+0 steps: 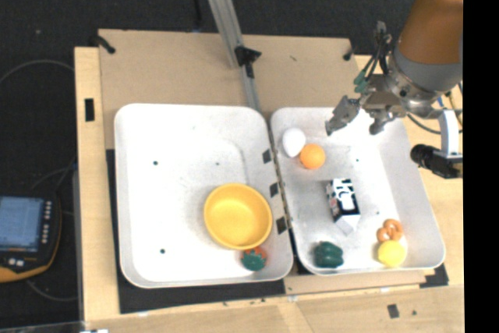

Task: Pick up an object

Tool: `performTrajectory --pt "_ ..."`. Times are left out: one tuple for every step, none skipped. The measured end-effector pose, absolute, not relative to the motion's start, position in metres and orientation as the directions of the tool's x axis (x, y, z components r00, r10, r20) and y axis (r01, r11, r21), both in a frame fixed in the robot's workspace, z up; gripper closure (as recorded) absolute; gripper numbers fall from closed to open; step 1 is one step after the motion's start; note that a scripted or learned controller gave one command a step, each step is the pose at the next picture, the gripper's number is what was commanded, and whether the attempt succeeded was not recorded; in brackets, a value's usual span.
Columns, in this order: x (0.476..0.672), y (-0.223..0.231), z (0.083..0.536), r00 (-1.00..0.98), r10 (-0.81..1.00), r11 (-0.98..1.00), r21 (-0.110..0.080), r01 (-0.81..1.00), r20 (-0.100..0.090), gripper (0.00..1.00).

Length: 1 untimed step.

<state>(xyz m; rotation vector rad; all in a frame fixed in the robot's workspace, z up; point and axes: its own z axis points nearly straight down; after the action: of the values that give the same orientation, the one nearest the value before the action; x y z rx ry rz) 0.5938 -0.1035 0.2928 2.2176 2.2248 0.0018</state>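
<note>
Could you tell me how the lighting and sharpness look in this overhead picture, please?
In the camera view, the right bin is washed out near the gripper, so the white ball nearly blends into its floor; the yellow bowl casts a soft shadow in the left bin; the whole frame is slightly soft, and the small carton print is unreadable.

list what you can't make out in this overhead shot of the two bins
- Small green and red object in the left white bin: partly hidden by the yellow plastic bowl.
- Black and white box in the right white bin: print too small to read.
- Grey and orange arm: cut off by the right edge.
</note>
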Motion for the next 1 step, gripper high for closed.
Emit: performTrajectory --pt "0.5939 -0.1035 0.2928 -0.002 1.000 0.002 0.002 1.000 0.001 0.00"
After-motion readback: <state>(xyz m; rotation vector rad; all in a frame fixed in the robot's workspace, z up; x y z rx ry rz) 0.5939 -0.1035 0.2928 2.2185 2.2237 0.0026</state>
